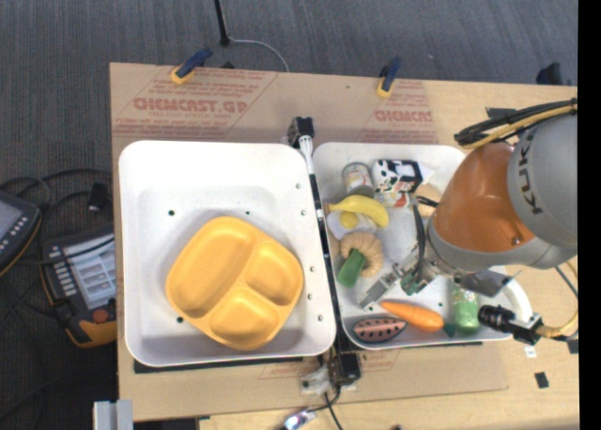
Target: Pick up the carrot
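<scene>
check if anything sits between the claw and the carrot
Nothing visible does. The claw hangs just above and left of the carrot, with bare bin floor between them. The watermelon slice lies below-left and the green bottle to the right, both off that line.

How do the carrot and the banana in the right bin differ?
The carrot is orange and tapered; the banana is yellow and curved. The carrot lies near the bin's front edge, the banana further back. The gripper sits just above the carrot, well away from the banana. Both lie flat in the same bin.
</scene>
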Tool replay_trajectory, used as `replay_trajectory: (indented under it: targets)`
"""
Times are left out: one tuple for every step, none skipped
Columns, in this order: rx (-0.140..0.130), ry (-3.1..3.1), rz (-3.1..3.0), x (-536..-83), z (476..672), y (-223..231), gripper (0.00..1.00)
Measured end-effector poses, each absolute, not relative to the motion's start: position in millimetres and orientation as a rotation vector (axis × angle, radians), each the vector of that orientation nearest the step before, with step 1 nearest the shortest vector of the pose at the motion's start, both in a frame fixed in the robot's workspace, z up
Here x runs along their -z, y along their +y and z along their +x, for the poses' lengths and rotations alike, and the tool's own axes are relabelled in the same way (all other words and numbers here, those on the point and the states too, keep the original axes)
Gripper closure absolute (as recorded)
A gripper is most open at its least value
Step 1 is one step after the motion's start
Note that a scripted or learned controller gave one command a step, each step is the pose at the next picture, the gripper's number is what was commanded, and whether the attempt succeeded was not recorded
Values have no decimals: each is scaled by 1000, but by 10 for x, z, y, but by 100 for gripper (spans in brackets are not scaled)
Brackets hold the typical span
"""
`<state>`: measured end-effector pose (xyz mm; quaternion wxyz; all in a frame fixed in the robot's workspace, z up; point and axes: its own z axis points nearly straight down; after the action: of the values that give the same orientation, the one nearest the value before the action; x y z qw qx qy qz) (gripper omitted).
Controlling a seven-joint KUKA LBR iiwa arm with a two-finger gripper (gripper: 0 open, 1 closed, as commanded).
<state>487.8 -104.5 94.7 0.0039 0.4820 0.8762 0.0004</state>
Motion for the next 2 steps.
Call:
replay_trajectory:
  targets:
    - [1,2748,1516,-1015,4874,-1049,100]
    - [1,2748,1515,-1015,4874,-1049,0]
